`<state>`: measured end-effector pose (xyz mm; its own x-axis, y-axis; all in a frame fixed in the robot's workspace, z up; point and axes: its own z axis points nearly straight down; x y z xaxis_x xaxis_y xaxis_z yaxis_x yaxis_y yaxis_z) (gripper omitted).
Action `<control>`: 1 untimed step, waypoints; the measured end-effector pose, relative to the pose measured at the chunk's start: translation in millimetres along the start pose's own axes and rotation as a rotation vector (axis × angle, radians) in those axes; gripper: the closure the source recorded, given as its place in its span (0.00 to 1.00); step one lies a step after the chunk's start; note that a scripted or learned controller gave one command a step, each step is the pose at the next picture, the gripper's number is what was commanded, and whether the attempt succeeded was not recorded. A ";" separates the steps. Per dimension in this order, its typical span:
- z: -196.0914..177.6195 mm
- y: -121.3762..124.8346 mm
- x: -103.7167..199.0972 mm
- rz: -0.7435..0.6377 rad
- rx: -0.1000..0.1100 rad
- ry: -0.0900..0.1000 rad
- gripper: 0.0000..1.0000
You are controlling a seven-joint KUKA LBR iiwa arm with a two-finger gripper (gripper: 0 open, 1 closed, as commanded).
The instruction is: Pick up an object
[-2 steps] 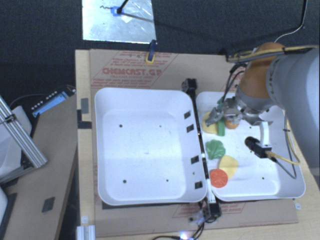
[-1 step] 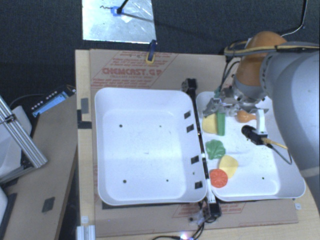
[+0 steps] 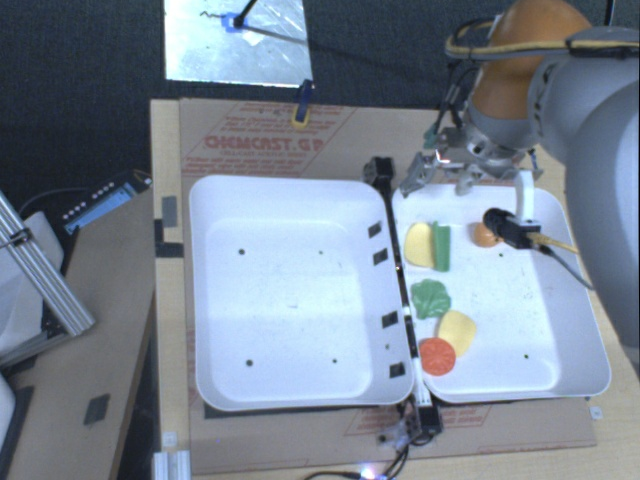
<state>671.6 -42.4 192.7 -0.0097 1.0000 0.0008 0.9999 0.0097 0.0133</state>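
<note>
In the right bin (image 3: 520, 338), a flat red disc (image 3: 437, 356), perhaps plastic.

The gripper (image 3: 443, 171) hovers over the far edge of the right bin (image 3: 570, 363), where a yellow piece (image 3: 420, 245) touching a green strip (image 3: 442, 247), a green leafy piece (image 3: 431, 297), a second yellow piece (image 3: 458, 330), a red disc (image 3: 437, 356) and a small orange piece (image 3: 485, 234) lie
</note>
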 end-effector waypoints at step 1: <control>-67.3 0.1 79.0 -0.002 0.003 0.002 0.00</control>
<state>670.1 36.5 260.0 -0.0119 0.9999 0.0027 0.9999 0.0119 0.0103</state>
